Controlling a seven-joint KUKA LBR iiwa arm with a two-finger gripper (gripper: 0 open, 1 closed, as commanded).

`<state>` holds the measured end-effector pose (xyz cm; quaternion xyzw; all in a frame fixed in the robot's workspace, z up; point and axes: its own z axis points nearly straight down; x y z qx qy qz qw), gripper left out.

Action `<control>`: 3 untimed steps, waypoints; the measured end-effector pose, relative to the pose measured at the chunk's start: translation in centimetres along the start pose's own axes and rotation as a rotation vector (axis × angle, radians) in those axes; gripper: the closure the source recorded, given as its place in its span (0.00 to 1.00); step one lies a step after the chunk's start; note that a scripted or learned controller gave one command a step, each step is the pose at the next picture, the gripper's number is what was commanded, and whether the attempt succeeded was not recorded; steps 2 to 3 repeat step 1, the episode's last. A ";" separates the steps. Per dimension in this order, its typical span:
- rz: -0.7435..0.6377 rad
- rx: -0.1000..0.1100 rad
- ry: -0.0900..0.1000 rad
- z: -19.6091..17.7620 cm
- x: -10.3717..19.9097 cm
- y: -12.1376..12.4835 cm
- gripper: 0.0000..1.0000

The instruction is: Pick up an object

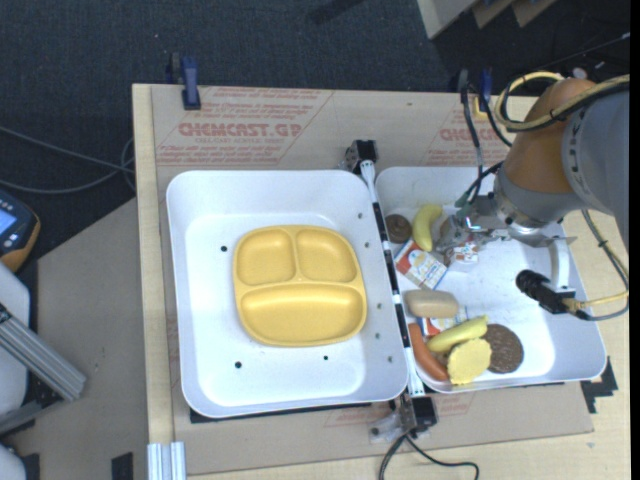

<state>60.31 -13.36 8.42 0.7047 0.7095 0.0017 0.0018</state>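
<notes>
A: So, from the camera above the bench, where does the arm (570,153) sit?

B: It reaches in from the right and bends down over the upper part of the right bin (580,358); the orange band is just above the wrist, and the grey body fills the corner behind it; the gripper (468,230) hangs low at the wrist's left side, pointing toward the bin's left wall.

A: And the state of its fingers?

B: I cannot tell; the tool is small and cluttered there, and I cannot see anything clearly between them.

A: What lies near the gripper?

B: A yellow banana (427,225) stands just left of the gripper, with a brown round piece (398,228) left of that; a red-and-white packet (422,266) lies just below and left of the gripper; further below it come a pale bun-like piece (431,304), a second banana (458,332), an orange carrot (424,356), a yellow round piece (468,361) and a dark brown cookie (503,348), all well below the gripper near the bin's lower edge.

A: And the other bin?

B: The left bin (200,268) is well left of the gripper; it holds a yellow divided plate (298,284) lying flat at its middle.
</notes>
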 end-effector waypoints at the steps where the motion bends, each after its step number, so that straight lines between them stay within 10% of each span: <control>1: -0.002 -0.006 0.002 -10.8 7.2 0.0 1.00; 3: -0.002 -0.006 0.002 -10.8 7.2 0.0 1.00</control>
